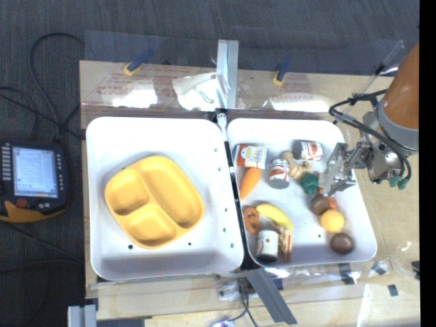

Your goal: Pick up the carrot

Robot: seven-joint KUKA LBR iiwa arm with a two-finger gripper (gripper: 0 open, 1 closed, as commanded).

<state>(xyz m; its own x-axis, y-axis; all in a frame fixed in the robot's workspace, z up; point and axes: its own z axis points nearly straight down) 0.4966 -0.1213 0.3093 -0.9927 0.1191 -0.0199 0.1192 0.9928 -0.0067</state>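
The orange carrot point(250, 181) lies in the right bin point(354, 203), near its left wall, with its tip toward the front. It sits just below a white and red can point(252, 156). My gripper point(333, 181) hangs over the right side of the same bin, well to the right of the carrot. It is low above a brown round fruit point(320, 203) and beside a small green item point(310, 182). Nothing of the carrot is near the gripper.
The right bin also holds a banana point(275, 215), a yellow-orange fruit point(332, 221), a brown ball point(342, 242), two more small cans point(278, 173) point(308, 150) and a bottle point(268, 245). A yellow divided plate point(154, 200) lies in the left bin point(102, 142). A control pendant point(31, 179) rests off the bench, far left.
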